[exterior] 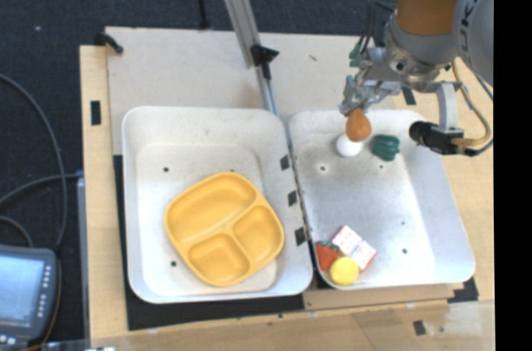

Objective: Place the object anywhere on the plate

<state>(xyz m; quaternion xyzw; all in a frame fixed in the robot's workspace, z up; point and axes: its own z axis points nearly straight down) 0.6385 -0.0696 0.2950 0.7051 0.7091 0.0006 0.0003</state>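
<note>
- Camera view, left bin (150,133): shallow white tray bearing the yellow three-compartment plastic plate (223,228), lying near its middle and towards the near side. Nothing rests on the plate. Risk: the plate sits well apart from the load, so the whole width of the divide between bins must be crossed.
- Right bin (416,216), far left corner: small brown egg-shaped object (358,125) hanging at the tips of the gripper (359,110), fingers closed about its top. Hold looks shallow on a smooth rounded thing; judged liable to slip out during travel.
- Directly below it: white ball (348,145), touching or just under the brown object; could be nudged.
- Just to the right: dark green lump (384,145), close enough to be knocked.
- Near left corner: red, yellow and white-and-pink pieces (344,257), clustered, well apart from the gripper; no evident hazard.
</note>
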